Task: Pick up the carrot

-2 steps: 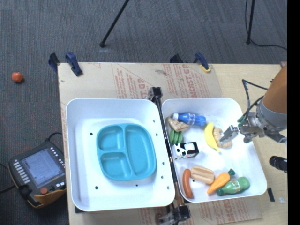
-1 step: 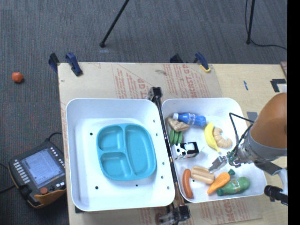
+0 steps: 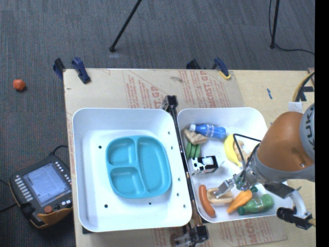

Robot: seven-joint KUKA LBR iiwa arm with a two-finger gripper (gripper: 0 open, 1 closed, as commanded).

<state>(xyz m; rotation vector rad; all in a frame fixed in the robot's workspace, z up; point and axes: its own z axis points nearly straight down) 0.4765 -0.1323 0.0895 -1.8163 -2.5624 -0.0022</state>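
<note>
Tool (image 3: 230,186) just above short, tapered orange carrot (image 3: 240,201); right bin (image 3: 257,118)

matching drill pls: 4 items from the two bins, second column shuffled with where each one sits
Items:
1. carrot
2. blue bottle
3. divided blue plate
4. hot dog

Places:
A. middle of the left bin
B. far end of the right bin
C. near edge of the right bin, beside the green bottle
D. near-left corner of the right bin

Pairs: 1-C, 2-B, 3-A, 4-D
</note>
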